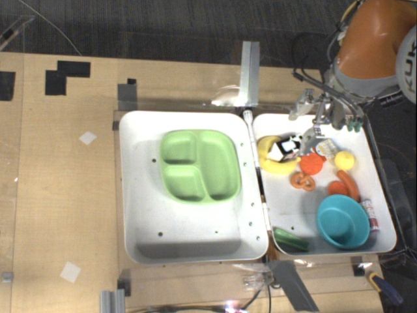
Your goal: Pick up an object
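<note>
My gripper (315, 133) hangs over the far part of the right bin (384, 194), under the orange band of the arm. Just below and left of it lie a yellow banana (268, 163) and a small black-and-white object (287, 147). An orange-red round piece (312, 164) sits right under the gripper tip, with a yellow lemon-like fruit (345, 160) to its right. Nothing is visibly held.
The right bin also holds a teal bowl (343, 221), an orange ring-shaped piece (302, 182), an orange carrot-like piece (344, 186) and a green vegetable (290, 240) at the near left corner. The left bin (140, 194) bears a green divided plate (198, 164).
</note>
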Motion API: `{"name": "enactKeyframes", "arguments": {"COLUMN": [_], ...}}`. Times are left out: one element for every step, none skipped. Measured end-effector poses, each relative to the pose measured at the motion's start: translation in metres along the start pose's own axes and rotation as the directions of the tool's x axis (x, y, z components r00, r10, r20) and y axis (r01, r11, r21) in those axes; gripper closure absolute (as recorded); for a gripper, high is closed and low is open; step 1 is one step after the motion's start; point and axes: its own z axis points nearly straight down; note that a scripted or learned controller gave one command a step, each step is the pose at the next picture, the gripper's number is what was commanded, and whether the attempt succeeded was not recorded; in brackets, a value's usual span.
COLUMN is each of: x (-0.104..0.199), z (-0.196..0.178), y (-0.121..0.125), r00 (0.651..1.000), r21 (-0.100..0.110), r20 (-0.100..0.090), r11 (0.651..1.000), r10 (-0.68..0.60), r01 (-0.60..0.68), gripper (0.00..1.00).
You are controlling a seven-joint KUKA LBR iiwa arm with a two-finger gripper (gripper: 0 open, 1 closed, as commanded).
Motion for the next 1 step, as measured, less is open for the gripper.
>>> {"name": "enactKeyframes", "arguments": {"x": [0.0066], "z": [0.1018], "y": [-0.0287], "r00": [0.990], "r21": [-0.001], "r20": [0.028], "r11": [0.991], "r10": [0.135], "r01": [-0.135], "gripper": [0.00]}}
